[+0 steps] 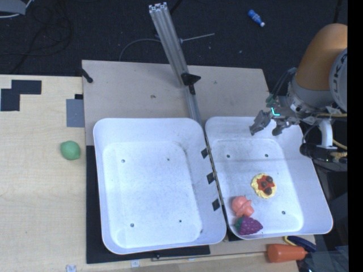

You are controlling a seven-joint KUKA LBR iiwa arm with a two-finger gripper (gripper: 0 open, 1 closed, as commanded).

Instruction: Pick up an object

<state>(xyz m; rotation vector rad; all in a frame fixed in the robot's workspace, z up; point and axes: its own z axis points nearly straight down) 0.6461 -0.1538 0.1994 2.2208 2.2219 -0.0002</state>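
white plastic, two shallow bins side by side on the tabletop (pixel 39 174); i take the right bin (pixel 306 169) as my landmark. inside it, toward its near edge, sit a yellow toy with red and dark bits (pixel 264 185), a pink piece (pixel 243 205) and a purple grape cluster (pixel 249 226), the pink and purple ones touching. the gripper (pixel 268 124) hangs over the bin's far edge, well apart from all three toys, jaws spread open with nothing between them. just outside the bin's near rim lies an orange toy (pixel 285 253). the left bin (pixel 108 152) adjoins it, and a green ball (pixel 71 150) rests further left of that.
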